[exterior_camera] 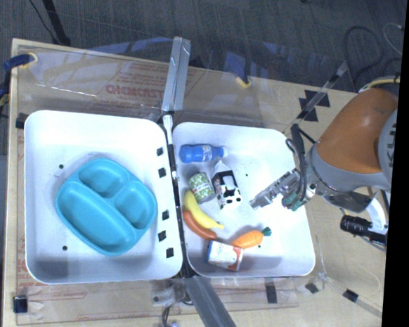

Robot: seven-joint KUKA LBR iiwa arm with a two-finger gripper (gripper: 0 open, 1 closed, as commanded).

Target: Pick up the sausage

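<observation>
The sausage [198,226] lies in the right bin [292,254], close to that bin's left wall and toward its front edge, an orange-brown curved piece partly tucked under the yellow banana [201,212] that lies across it. Just to its right sits the toy carrot [248,239], and in front of that a small milk carton [223,255] near the front wall. Behind the banana stand a green can [200,186], a black-and-white cow toy [226,186] and a blue bottle [199,153]. The left bin [35,252] holds a blue divided plate [106,204].

The gripper [272,194] hovers over the right half of the right bin, well apart from the sausage; whether the jaws stand open or closed cannot be told from this slant.

For a clean pick, the approach should probably come across toward the left wall and descend on the exposed lower curve of the sausage, jaws set across its short width. The banana resting on top and the nearby wall are the likely troubles: a grasp too high could catch the banana instead
</observation>
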